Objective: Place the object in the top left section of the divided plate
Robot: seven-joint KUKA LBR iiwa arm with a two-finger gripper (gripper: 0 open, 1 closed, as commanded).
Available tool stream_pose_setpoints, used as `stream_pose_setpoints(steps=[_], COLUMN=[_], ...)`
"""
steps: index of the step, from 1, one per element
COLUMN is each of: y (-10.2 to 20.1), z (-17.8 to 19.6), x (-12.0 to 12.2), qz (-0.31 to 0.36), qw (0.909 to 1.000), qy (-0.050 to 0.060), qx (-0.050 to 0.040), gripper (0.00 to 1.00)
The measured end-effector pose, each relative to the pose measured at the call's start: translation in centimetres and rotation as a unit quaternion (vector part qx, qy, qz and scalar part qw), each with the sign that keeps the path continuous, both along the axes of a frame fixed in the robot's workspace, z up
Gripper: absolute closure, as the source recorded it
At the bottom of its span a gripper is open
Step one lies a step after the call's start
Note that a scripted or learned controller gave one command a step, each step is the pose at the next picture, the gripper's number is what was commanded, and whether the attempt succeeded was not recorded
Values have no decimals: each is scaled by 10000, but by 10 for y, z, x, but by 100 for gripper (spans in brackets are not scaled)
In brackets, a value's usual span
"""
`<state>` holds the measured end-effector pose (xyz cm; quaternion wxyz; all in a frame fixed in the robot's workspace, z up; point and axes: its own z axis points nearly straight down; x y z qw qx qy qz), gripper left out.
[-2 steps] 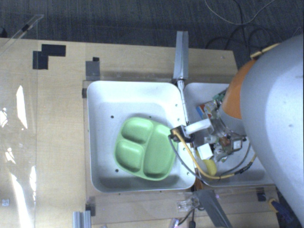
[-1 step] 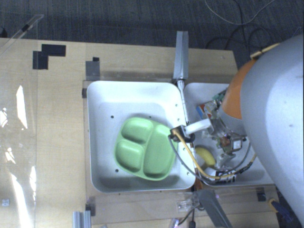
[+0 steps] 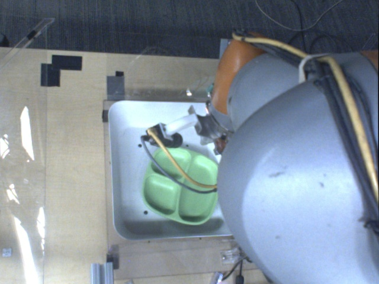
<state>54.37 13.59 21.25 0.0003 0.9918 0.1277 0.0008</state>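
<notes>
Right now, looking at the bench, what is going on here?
A grey robot arm reaches in from the right over a white bin. A green divided plate lies in that bin. The end effector hangs by the plate's upper right edge; whether it carries anything cannot be told from this view.

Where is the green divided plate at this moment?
In the camera view the green divided plate lies in the white bin, toward its lower edge, just left of the grey arm.

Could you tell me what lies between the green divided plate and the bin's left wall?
Nothing: in the camera view, just bare white bin floor separates the green divided plate from the left wall.
</notes>
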Motion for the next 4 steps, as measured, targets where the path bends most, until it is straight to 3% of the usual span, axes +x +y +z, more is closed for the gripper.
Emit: stream_pose_setpoints(steps=[1,2,3,4], y=[18,16,-68,-104], z=[-95,-88,2,-31], x=[-47,-45,-56,-57], qz=[-14,-17,563,1700], qw=[10000,10000,9984,9854], qy=[31,45,16,36], qx=[1,1,-6,3], gripper=[0,100,100,100])
